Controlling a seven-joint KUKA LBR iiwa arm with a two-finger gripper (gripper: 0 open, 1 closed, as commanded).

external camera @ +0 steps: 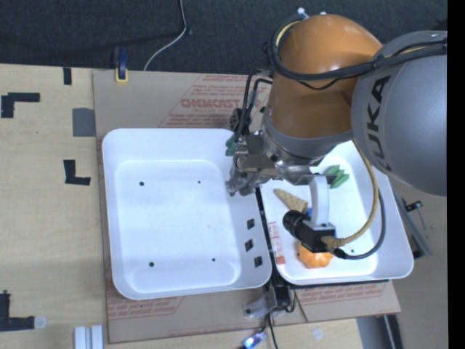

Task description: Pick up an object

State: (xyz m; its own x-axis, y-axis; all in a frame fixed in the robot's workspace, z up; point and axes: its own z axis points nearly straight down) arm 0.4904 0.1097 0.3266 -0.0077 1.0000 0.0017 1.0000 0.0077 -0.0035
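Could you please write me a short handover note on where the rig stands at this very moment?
Gripper: low over the divide between the two bins, under the orange wrist; whether it holds anything cannot be told.
Right bin: orange object near the front, tan cone-shaped piece in the middle, green piece further back.
Left bin: bare white floor visible.
Done: no pick confirmed.
Left: grasp and lift one object.
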